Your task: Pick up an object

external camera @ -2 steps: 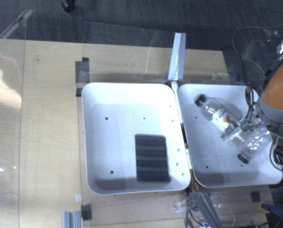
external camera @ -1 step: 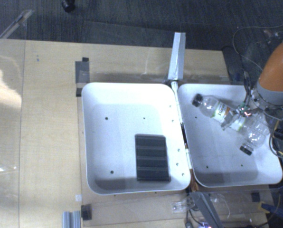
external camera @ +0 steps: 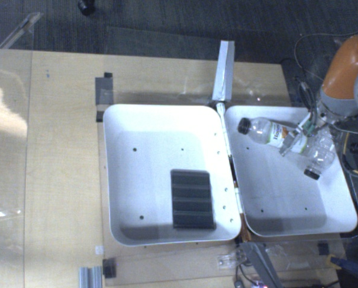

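Where jaws (external camera: 299, 138) hover, clear plastic bottle (external camera: 264, 130).

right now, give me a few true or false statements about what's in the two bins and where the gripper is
1. A black ridged block lies in the left bin. True.
2. The clear plastic bottle stands upright. False: it lies on its side in the right bin.
3. The gripper is over the left bin. False: it is over the right bin, at the bottle.
4. The bottle's dark cap points toward the left bin. True.
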Tool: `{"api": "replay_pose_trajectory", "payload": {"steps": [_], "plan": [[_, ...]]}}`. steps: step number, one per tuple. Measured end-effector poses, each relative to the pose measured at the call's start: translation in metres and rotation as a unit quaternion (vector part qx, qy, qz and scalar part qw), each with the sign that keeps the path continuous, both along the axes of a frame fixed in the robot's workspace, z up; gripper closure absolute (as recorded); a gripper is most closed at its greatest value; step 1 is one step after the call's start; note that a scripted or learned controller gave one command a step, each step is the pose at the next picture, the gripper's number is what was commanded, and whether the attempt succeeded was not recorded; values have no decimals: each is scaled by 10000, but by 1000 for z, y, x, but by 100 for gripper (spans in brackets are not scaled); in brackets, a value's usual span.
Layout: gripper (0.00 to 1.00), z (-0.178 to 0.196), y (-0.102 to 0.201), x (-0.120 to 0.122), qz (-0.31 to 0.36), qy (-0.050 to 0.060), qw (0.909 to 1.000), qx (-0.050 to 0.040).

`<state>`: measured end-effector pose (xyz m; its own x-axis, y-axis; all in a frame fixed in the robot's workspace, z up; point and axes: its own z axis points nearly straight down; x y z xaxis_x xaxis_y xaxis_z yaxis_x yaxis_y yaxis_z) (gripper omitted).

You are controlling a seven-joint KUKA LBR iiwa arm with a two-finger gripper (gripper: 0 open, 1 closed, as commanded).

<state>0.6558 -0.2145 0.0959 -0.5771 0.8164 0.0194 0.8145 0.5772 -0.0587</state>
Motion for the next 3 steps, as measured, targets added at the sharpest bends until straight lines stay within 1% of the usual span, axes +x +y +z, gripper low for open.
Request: {"api": "replay_pose_trajectory", "payload": {"steps": [1,2,3], "plan": [[0,44,6,-2,-902,25,9959,64],[0,44,6,-2,-904,17,9959,62],[0,55,12,-28,-1450,-150,9893,69]]}}
